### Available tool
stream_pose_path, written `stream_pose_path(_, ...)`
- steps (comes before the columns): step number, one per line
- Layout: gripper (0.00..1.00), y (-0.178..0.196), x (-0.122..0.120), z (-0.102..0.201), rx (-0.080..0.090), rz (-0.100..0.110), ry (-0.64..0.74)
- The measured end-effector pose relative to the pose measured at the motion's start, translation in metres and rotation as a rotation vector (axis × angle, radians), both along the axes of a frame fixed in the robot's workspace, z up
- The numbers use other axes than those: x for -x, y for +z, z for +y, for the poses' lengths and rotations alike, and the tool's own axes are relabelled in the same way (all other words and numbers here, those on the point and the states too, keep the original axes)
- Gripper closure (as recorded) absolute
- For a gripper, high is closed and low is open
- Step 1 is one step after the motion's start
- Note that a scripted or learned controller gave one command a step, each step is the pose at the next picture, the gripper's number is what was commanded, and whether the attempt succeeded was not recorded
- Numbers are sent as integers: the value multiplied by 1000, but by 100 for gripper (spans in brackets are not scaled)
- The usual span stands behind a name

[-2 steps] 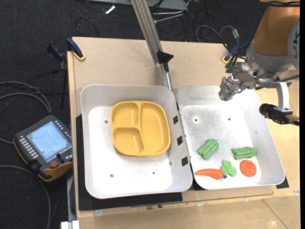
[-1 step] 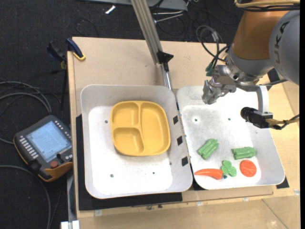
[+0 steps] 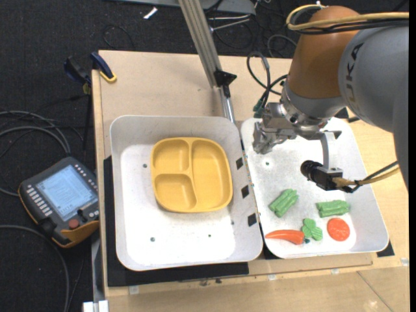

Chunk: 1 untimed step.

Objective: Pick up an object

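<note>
Camera view, starting nearest the lens: along the front of the right bin [image 3: 364, 149] lie the candidate objects, all still resting on the white floor. An orange-red carrot-shaped piece [image 3: 285, 236] sits at the front, a small green piece [image 3: 312, 229] just beside it, and a red round piece [image 3: 338, 229] to their right. Slightly further back are a ridged green piece [image 3: 283, 201] and a second green piece [image 3: 333, 207].

None of them is lifted, so the pick looks not yet done. By my judgement the task is at its approach stage: choosing a piece, descending, closing and raising all remain.

Further in, the end effector [image 3: 266, 137] hangs over the far left corner of the right bin, well apart from the toys. It is seen from above under the wrist, and I cannot tell whether it is apart or together; nothing is visible in it.

The left bin [image 3: 130, 174] holds a yellow divided tray [image 3: 192, 174], its three compartments bare.

Both bins rest on a pale wooden worktop [image 3: 156, 83]. A slanted metal pole [image 3: 201, 31] rises from between them. On the dark carpeted floor to the left sits a teach pendant [image 3: 62, 200], with cables trailing at the back.
</note>
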State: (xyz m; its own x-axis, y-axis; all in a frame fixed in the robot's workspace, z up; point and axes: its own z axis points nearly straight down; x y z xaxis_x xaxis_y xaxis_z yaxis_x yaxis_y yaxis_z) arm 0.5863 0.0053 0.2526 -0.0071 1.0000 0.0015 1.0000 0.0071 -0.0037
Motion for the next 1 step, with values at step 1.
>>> stream_pose_path(1, 100, -14, 12, 46, 0, -1, 0)
